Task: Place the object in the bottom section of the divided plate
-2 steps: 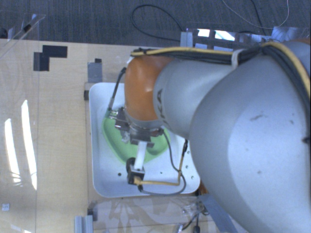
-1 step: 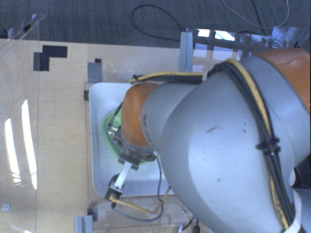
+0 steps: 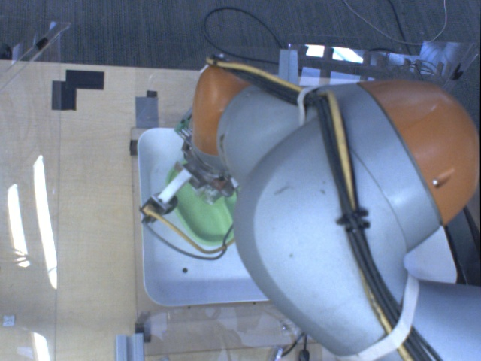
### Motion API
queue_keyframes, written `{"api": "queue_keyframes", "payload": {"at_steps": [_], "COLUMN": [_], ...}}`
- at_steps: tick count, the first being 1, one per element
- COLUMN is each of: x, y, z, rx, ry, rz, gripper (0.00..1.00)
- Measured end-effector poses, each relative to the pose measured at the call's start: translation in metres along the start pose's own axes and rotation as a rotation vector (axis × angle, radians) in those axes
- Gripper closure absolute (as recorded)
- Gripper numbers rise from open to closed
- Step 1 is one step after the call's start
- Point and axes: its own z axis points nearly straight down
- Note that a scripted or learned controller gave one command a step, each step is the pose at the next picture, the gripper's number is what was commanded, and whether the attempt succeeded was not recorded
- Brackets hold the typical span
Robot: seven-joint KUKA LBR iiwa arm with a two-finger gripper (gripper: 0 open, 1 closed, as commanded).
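**My arm over the green plate in the white bin**

My arm (image 3: pixel 338 224) comes in from the right and covers most of the scene, its big grey body and orange band hiding the right half of the white bin (image 3: pixel 161 277). My wrist, with its own orange section, points toward 9 o'clock and ends above the bin's upper middle.

My gripper (image 3: pixel 204 188) sits directly over the green divided plate (image 3: pixel 201 218), close to or touching its upper part. From this angle my own wrist hardware covers the gripper's tips, so I cannot tell whether it is spread or pressed together, and I cannot tell whether anything is between them.

The plate lies in the bin, toward its upper right as seen here, and only its left and lower portions show past my arm. Its dividers are hidden, so I cannot say which section is under my gripper.

At about 9 o'clock from my gripper, a small white cylindrical piece (image 3: pixel 170 192) sticks out, with a yellow cable (image 3: pixel 184 243) looping from it down across the bin floor toward 5 o'clock. The object I am meant to place is not something I can pick out.

The bin rests on a pale wooden surface (image 3: pixel 75 201).
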Motion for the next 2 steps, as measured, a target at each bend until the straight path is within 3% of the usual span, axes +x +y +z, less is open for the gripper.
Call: {"api": "queue_keyframes", "payload": {"at_steps": [1,2], "x": [0.0239,0.0231], "y": [0.0059,0.0057], "z": [0.0012,0.002], "rx": [-0.001,0.0], "ry": [0.0,-0.004], "rz": [0.326,0.326], "gripper": [1.0,0.0]}}
